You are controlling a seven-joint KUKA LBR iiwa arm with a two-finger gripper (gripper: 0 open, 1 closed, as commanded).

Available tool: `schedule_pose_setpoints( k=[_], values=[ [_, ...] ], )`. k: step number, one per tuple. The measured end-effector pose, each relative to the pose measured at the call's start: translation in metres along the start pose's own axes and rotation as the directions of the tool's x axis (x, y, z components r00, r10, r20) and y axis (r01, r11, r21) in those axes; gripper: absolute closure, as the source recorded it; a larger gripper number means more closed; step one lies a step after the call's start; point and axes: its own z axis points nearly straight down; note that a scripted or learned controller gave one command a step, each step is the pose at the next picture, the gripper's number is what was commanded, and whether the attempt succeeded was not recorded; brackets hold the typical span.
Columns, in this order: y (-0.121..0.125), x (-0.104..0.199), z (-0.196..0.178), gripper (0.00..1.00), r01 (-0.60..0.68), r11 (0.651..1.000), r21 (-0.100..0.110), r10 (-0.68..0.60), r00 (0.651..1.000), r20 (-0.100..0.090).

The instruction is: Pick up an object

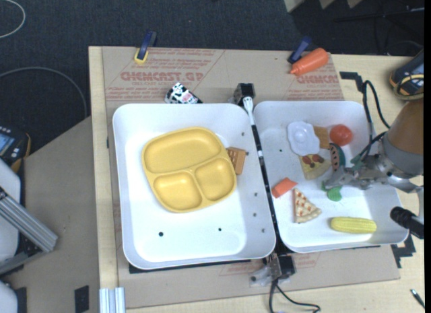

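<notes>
My gripper (337,182) hangs low over the middle right of the right bin (272,145), at the end of the grey arm (403,145) that reaches in from the right. A small green piece (335,196) lies just below it; I cannot tell whether they touch. Around it in this bin lie a pizza slice (304,206), a second pizza piece (313,164), an orange-red block (283,186), a corn cob (352,224), a white fried egg (302,134) and a red tomato (341,133).
The left bin (195,241) holds a yellow divided plate (188,168) with a brown piece (236,159) at its right edge. Outside the bins, on the board behind them, lie an orange carrot (310,61) and a black-and-white toy (180,93).
</notes>
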Motion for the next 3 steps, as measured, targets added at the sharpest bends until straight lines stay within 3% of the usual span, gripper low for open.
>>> schedule_pose_setpoints(
  k=[1,3],
  values=[
    [0.001,-0.001,-0.014,1.00,0.001,1.000,-0.007,-0.001,1.000,0.004],
    [-0.006,-0.006,-0.137,1.00,0.000,1.000,-0.009,0.000,1.000,0.010]
  ],
)
